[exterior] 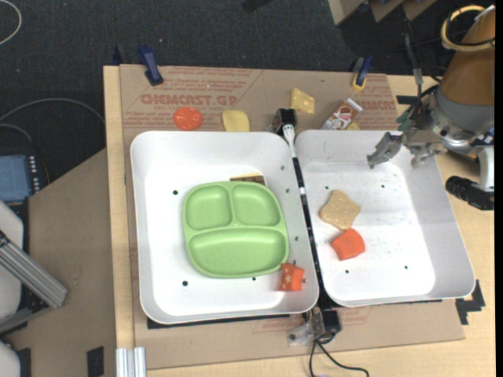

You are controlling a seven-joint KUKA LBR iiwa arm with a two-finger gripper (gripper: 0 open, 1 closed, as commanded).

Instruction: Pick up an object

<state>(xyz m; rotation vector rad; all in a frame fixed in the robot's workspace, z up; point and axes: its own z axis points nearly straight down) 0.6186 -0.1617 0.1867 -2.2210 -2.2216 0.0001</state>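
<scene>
two shallow white bins of smooth moulded plastic with rounded corners sit side by side on a brown cardboard sheet [236, 85] printed with red lettering, itself laid on the pale worktop [483, 242]. landmark: the right bin [409, 273].

inside the right bin, left of its centre, lie the candidate objects. a tan bread-slice-shaped piece [339, 209], flat and matte, lies with its long axis on a diagonal, the domed end pointing toward the bin's upper left. touching its lower right edge is an orange-red block [348, 244], chunky and roughly wedge-shaped; its finer form is hard to make out.

the end effector [387, 149], grey metal, hovers over the right bin's upper edge, well apart from both pieces; whether it is released or clenched cannot be told at this angle, and nothing is seen in it. the arm's body is cut off at the frame's right edge.

left of the right bin, the left bin [157, 210] carries a glossy green divided plate [234, 228] with three compartments. a brown item [247, 179] is mostly hidden behind the plate's far rim. a small orange-red piece [291, 277] lies at the plate's lower right corner.

beyond the right bin's far edge on the cardboard: a round orange object [188, 118], two pale yellow pieces [235, 121] [302, 100], and a small printed carton [340, 117].
</scene>
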